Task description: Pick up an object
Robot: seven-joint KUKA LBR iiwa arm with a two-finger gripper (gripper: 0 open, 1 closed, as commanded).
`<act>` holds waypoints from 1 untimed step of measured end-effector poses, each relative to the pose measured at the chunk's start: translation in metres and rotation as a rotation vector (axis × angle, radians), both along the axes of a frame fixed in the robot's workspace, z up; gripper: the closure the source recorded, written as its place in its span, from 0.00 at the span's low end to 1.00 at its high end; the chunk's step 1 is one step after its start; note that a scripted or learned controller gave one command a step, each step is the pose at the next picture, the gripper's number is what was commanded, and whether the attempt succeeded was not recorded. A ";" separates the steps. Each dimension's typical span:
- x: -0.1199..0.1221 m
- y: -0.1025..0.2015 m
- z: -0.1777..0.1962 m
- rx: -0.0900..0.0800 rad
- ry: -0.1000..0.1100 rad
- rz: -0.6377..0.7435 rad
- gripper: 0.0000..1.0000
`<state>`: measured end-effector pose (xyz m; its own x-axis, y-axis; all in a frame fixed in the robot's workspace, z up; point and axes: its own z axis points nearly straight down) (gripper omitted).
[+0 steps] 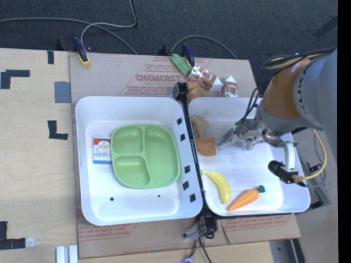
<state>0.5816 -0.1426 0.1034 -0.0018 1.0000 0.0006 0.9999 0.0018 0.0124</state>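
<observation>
Over in the right bin (296, 204), spotted a banana (218, 184), carrot (243, 198) and cracker (206, 146) near the gripper (226, 139). Couldn't tell its grip, nothing visibly held. Left bin (88, 201): had a green plate (146, 155), small card (101, 149).

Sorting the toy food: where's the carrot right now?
In the right bin, near its front edge, the carrot lies just right of the banana.
</observation>
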 end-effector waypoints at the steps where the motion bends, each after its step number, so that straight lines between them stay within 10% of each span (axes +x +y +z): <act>1: 0.041 0.039 -0.016 -0.004 0.013 -0.003 0.00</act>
